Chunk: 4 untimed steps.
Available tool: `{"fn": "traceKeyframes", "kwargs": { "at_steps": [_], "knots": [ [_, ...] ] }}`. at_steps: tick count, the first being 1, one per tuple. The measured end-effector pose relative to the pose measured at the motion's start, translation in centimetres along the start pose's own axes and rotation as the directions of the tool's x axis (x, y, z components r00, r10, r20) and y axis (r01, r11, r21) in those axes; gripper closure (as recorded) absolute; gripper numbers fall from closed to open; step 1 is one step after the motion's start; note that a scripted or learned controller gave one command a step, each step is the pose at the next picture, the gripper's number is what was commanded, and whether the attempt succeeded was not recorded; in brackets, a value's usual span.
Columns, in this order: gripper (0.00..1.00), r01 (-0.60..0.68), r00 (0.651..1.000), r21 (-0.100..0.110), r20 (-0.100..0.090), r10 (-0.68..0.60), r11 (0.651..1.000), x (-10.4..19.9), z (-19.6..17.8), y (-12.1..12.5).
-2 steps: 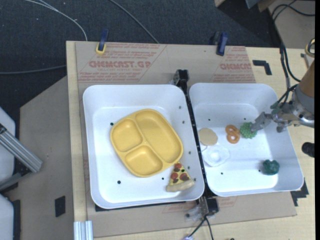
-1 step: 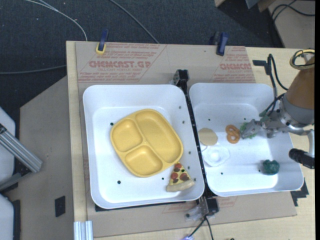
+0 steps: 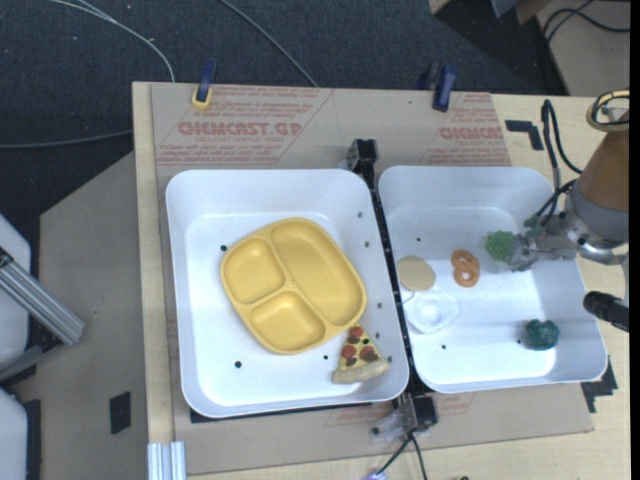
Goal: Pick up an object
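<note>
In the right bin [image 3: 570, 363] lie a light green broccoli-like piece [image 3: 498, 243], an orange pretzel ring [image 3: 465, 267], a beige round cookie [image 3: 417, 273], a clear whitish piece [image 3: 430, 314] and a dark green lump [image 3: 541, 335]. The gripper [image 3: 524, 252] reaches in from the right and sits low in this bin, right beside the broccoli-like piece on its right side. Whether it touches that piece is unclear. Nothing is seen lifted off the bin floor.
The left bin [image 3: 190, 298] holds a yellow divided plate [image 3: 291, 284] and a pizza slice [image 3: 359, 358] by its front right corner. A black divider [image 3: 385, 268] runs between the bins. The arm's orange band [image 3: 610, 173] hangs over the right bin's far right side.
</note>
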<state>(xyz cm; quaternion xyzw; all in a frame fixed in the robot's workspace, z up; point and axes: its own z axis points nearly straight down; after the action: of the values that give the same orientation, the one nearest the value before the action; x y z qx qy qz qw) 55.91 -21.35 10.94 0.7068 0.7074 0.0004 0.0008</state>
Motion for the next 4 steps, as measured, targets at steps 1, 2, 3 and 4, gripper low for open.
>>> {"fn": "traceKeyframes", "kwargs": {
  "at_steps": [1, 2, 3, 4],
  "knots": [
    [1.0, 0.0, 1.0, -0.006, 0.003, 0.0, 1.0, -0.9, -5.4, 0.8],
    [1.0, 0.0, 1.0, -0.005, 0.003, 0.0, 1.0, -0.7, -9.9, 0.4],
    [1.0, 0.001, 1.0, -0.005, 0.003, -0.001, 1.0, -0.8, -13.7, 0.6],
    [1.0, 0.004, 1.0, 0.004, -0.003, -0.004, 1.0, 4.7, -12.5, 0.5]
  ]
}}
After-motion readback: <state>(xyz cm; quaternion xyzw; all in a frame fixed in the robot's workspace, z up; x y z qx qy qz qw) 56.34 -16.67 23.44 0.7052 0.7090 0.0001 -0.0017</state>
